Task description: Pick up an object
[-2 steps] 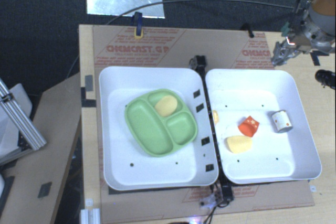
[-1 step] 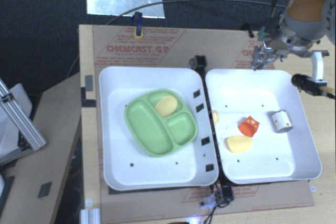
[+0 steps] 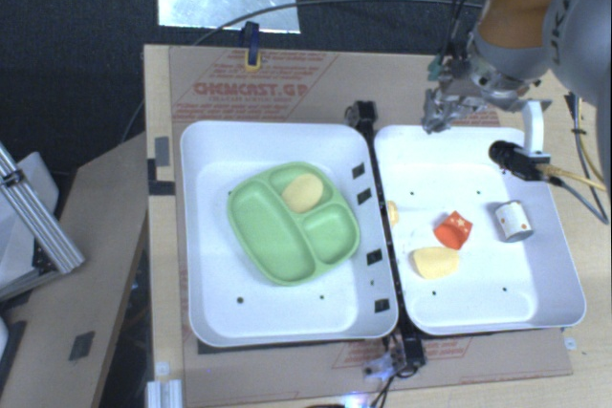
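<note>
A brown bench [image 3: 287, 81] bears two shallow white bins, the right bin [image 3: 550, 291] holding a red block [image 3: 454, 229], a pale yellow lump [image 3: 435, 262] and a small silver cylinder [image 3: 513, 220]; the gripper [image 3: 442, 113], its state not discernible, hangs above that bin's far rim and should descend centred over one well-separated object.

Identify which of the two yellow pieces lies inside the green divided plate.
The yellow piece in the green plate's upper compartment, left bin. The other yellow piece lies in the right bin.
</note>
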Controlling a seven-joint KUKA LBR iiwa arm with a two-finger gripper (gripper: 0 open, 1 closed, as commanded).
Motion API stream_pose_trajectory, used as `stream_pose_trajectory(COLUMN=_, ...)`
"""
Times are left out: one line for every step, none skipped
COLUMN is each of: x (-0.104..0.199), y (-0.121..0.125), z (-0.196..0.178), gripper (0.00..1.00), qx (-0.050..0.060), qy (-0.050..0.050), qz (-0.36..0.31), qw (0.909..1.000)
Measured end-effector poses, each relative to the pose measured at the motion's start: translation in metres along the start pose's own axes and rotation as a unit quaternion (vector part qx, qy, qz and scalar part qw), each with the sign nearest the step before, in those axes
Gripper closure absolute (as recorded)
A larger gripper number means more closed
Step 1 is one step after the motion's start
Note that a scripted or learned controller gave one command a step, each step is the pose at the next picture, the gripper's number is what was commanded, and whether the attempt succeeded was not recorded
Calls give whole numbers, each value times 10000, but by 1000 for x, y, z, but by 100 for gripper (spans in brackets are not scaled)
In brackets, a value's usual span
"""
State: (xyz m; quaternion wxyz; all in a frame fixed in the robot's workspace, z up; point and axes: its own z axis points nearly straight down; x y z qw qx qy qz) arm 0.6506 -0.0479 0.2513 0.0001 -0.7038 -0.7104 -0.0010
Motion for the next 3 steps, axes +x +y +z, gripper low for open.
stream_pose_trajectory(x=48, y=-2, z=-3, gripper=100, qx=-1, qy=1, qz=-2, qw=10000)
stream_pose_trajectory(x=91, y=-5, z=7, gripper=100, qx=3, qy=0, qz=2, qw=10000)
stream_pose_trajectory(x=138, y=-6, z=23, gripper=100, qx=7, qy=-3, qz=6, qw=10000)
